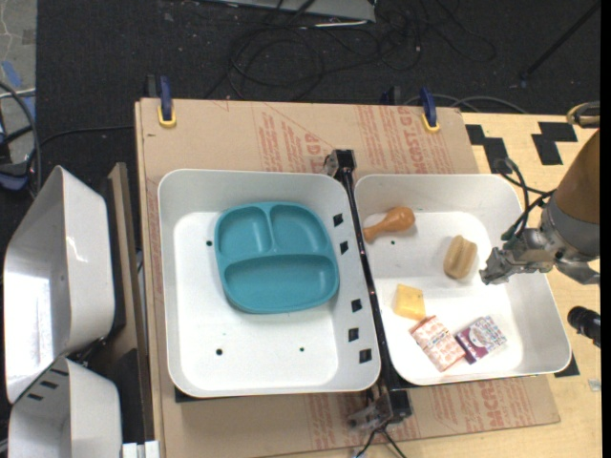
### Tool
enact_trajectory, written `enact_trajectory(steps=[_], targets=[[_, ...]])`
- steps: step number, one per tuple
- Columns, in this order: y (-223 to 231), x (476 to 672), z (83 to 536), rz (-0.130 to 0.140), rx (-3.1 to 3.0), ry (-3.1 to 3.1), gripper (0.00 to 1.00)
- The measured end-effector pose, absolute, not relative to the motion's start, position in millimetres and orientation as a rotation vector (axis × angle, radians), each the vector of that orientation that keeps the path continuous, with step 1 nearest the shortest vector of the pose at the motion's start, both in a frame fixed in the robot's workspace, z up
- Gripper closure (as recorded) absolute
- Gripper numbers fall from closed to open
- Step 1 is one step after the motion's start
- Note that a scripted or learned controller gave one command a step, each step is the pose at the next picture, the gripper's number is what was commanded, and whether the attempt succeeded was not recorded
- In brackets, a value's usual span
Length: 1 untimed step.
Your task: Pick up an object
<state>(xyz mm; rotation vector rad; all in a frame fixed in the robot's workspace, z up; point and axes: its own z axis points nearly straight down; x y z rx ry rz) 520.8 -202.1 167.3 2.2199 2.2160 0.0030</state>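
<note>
The right bin (535,351) holds several small items: a tan drumstick (389,223) at the back left, a beige bread piece (460,257) in the middle, a yellow cheese wedge (410,301), a red-and-white packet (432,340) and a purple-and-white packet (481,337) near the front. My gripper (499,268) hangs at the right side of this bin, just to the right of the bread piece. Nothing shows between its tips.
The left bin (191,351) carries a teal divided plate (276,257). A black divider (363,284) runs between the bins. Clamps (167,114) hold the cardboard base at the back. White tubs (52,265) stand off the bench at the left.
</note>
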Motion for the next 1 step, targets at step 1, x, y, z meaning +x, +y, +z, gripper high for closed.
enact_trajectory(steps=[1], targets=[[-202.3,522.0,205.6,0.003,2.215,2.221,1.0]])
